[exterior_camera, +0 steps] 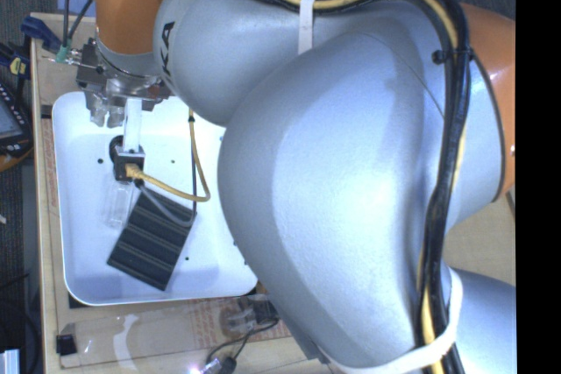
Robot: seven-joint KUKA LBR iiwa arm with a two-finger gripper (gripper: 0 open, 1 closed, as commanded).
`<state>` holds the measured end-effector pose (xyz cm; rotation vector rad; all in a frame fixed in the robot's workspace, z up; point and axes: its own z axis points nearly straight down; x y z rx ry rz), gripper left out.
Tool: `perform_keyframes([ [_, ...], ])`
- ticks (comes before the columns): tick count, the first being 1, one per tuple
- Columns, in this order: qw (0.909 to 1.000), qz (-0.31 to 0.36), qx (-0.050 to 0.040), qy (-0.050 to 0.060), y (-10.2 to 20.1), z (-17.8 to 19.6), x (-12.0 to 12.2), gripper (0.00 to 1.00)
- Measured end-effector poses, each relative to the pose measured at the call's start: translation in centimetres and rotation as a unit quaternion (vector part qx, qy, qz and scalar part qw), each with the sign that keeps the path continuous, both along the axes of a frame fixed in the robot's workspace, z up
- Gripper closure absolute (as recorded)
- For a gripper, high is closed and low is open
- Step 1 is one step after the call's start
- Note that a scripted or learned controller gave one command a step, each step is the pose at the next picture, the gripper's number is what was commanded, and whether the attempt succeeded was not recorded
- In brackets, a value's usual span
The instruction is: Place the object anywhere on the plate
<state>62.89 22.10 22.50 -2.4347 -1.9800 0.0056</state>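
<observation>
Arm (351, 171): reaching in from the right and lying across most of the scene, grey shell very near the camera, orange band (131, 4) at the upper left, just above the wrist.
Gripper (123, 123): hanging down from the wrist over the upper left part of the white bin (70, 188), above the bin floor.
Gripper state: impossible to tell whether open or closed; the parts under the wrist are pale against the white floor and overlap each other.
Held thing: none to be seen in the gripper.
Task's thing: most likely the dark ribbed slab (151, 238), lying flat and turned at a slant on the floor of the white bin, below the gripper and apart from it.
Small black part (128, 158): just under the gripper, with a yellow cable (175, 191) curving from it to the right; probably part of the tool and not the object.
Clear piece (117, 206): beside the upper left corner of the slab; too faint to name.
Plate: probably behind the bulk of the arm; only a guess.
Reason for the pose: gripper low over the slab's bin, so likely near the picking step and not the placing step.
Progress: judged early, the slab not on any plate.
Table (175, 324): wooden strip in front of the bin, with some small wires on it.
</observation>
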Motion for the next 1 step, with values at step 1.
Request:
perform_keyframes([
  [1, 0.9987, 0.051, 0.0008, -0.002, -0.09, 12.38, 0.80, 1.00],
])
